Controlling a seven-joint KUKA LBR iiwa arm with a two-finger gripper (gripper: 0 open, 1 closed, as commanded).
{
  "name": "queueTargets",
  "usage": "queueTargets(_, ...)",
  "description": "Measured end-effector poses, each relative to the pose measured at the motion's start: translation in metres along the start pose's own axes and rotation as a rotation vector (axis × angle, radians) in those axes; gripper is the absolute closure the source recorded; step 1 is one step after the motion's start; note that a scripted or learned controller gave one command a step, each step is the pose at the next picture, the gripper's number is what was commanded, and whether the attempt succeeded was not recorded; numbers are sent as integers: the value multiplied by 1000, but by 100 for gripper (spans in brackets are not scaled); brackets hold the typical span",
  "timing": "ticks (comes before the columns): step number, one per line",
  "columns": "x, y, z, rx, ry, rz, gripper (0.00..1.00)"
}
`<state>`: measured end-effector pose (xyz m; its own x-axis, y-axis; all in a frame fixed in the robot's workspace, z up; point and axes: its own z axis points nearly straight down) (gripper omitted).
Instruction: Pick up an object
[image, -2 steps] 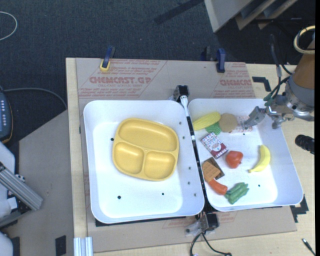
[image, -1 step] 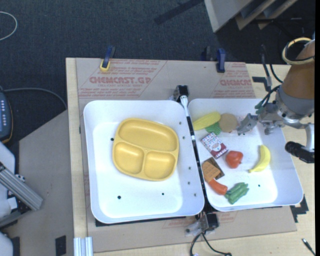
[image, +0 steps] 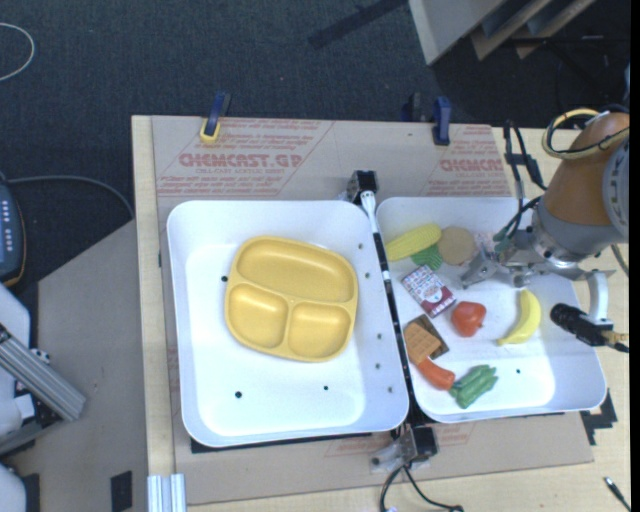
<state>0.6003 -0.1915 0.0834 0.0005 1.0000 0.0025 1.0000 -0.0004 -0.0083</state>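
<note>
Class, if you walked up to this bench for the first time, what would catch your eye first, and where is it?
Probably the yellow divided plate, alone in the left bin. Next, the bright toy food in the right bin: a banana, tomato and corn cob, with the gripper above them.

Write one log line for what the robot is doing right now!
phase: reaching | hand: over right bin, near round cookie | holding: nothing seen | yellow plate: left bin
</note>
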Motion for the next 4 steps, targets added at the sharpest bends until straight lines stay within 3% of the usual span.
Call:
queueTargets(1, 0, 0, -1, -6, -1, 0, 0)
queueTargets(2, 0, 1, -12, -9, -3, 1, 100)
queueTargets(4, -1, -11, -126, -17, -6, -1, 100)
